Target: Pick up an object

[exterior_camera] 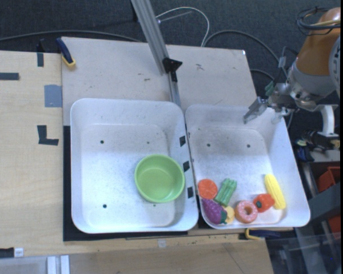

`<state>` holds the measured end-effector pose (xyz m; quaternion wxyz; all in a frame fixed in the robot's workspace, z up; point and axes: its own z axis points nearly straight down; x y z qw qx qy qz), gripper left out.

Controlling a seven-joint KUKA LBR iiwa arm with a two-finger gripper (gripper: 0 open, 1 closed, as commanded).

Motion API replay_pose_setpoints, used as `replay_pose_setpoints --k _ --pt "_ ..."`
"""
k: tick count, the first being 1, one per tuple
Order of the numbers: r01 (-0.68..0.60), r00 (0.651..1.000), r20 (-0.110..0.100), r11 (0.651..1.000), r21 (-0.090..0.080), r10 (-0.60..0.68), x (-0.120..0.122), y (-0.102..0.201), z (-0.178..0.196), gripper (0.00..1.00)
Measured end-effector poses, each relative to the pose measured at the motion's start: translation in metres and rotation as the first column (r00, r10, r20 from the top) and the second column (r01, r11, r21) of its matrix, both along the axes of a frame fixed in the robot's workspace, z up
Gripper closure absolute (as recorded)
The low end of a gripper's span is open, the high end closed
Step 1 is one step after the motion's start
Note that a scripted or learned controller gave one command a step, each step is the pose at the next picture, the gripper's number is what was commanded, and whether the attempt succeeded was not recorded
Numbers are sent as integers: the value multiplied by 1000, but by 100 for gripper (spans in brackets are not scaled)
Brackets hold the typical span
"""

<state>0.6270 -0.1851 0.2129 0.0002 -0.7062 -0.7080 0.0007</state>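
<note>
My gripper (263, 112) hangs over the far right corner of the right bin (240, 124), open, with nothing between its fingers. Toy foods lie huddled along that bin's near edge, well away from the gripper: an orange round piece (207, 188), a green vegetable (226, 191), a purple eggplant (213, 210), a pink donut (246, 211), a red-orange pepper (264, 202) and a yellow corn cob (275, 190). In the left bin (97, 119) a green bowl (159, 178) sits near the front right.
A slanted metal pole (151, 27) comes down to the bins' shared far edge. Cables (217, 36) trail over the bench behind the right bin. A blue and yellow clamp (66, 52) lies at the far left.
</note>
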Motion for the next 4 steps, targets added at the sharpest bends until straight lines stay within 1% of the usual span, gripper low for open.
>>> replay_pose_setpoints --k 1,2,3,4 --pt "0 1000 0 1000 0 0 0 0 0 0" --pt "0 1000 -5 1000 1 0 0 10 -49 0" --pt "1 1000 -7 1000 1 -1 -7 9 -112 0" --pt "0 1000 0 1000 -1 0 -7 10 -125 0"
